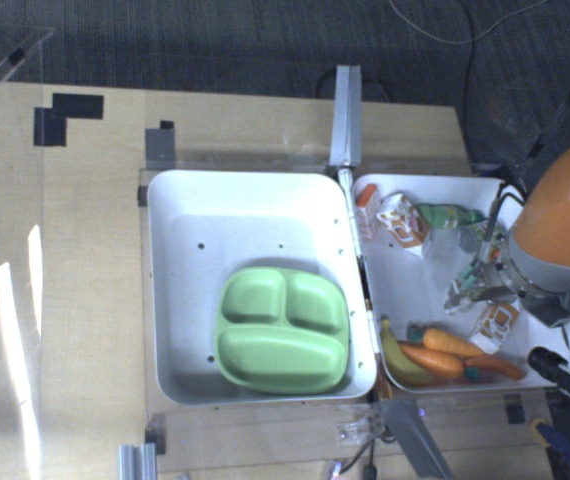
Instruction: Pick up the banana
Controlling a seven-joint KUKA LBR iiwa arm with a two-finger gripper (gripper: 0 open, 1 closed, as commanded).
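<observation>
- From my remote station I see two shallow white bins side by side on the wooden surface (85, 298): the left bin (180, 218) and the right bin (405, 183), with a metal divider post (346, 118) rising at their shared far edge.
- The left bin holds a green compartment tray (285, 330), lying flat toward the near side.
- The banana (402, 360) lies in the near left corner of the right bin, against the wall next to the left bin, partly covered by two carrots (445, 351) that rest across it.
- Farther back in the right bin I see a small carton with orange print (402, 220), a green packet (452, 212) just beside it, and a crumpled clear wrapper (457, 253) toward the middle.
- Another small orange-printed packet (498, 320) lies near the carrots, on the arm's side.
- The arm (565, 218), with its orange band, reaches in from the right; its gripper (477, 290) hangs over the middle of the right bin, well apart from the banana.
- I cannot tell how wide the gripper stands, and I see no object clearly caught in it.
</observation>
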